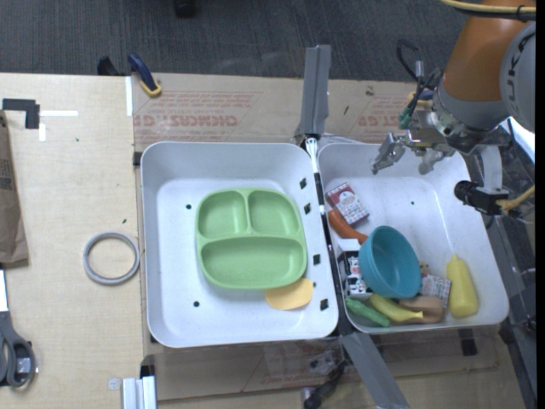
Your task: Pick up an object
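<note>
Pincer (409, 153) hung over the far end of the right bin (485, 254), its two fingers splayed apart with nothing between them, the grey arm (490, 58) with its orange band reaching in from the right. Below it the bin floor lay bare; the objects sat nearer the camera. A small red-and-white box (347, 203) lay against the bin's left wall, with an orange carrot-like piece (342, 225) just beside it. A teal bowl (390, 261) rested tilted at the middle, and a yellow banana-shaped toy (461, 286) lay by the right wall. Along the near wall a yellow piece (396, 308) and a green piece (364, 311) touched each other under the bowl. In the left bin (162, 228) a green divided plate (251, 239) sat flat, a yellow disc (289, 296) touching its near edge. On the table (68, 194) to the left lay a grey ring (111, 256).
</note>
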